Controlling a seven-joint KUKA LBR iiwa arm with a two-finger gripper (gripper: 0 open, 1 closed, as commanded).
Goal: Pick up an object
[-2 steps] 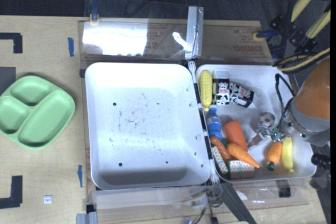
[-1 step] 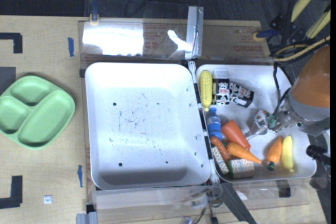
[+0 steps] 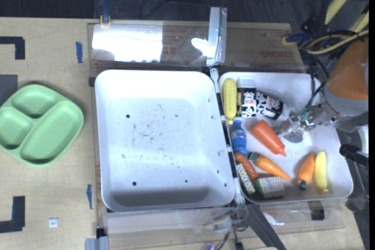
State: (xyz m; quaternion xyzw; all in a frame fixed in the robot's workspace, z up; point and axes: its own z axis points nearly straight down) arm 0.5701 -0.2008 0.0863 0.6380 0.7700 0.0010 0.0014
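Note:
The right bin (image 3: 293, 80) holds several toy foods. A yellow corn cob (image 3: 229, 98) lies along its left wall, with a black-and-white patterned box (image 3: 259, 105) beside it. Below them lie a blue bottle (image 3: 238, 141), a large orange carrot (image 3: 269, 137), a second carrot (image 3: 272, 167), a small carrot (image 3: 306, 169) and a yellow banana (image 3: 321, 170). A grey speckled piece (image 3: 270, 186) rests near the front wall. My gripper (image 3: 299, 122) hangs low over the bin's right-centre, just right of the large carrot and above the banana. Nothing shows between its tips.
The left bin (image 3: 111, 91) stands beside the right one. A green divided plate (image 3: 40, 123) sits on the bench at far left. A clear panel (image 3: 155, 38) stands behind the bins. The arm's orange band (image 3: 351, 74) and cables crowd the right side.

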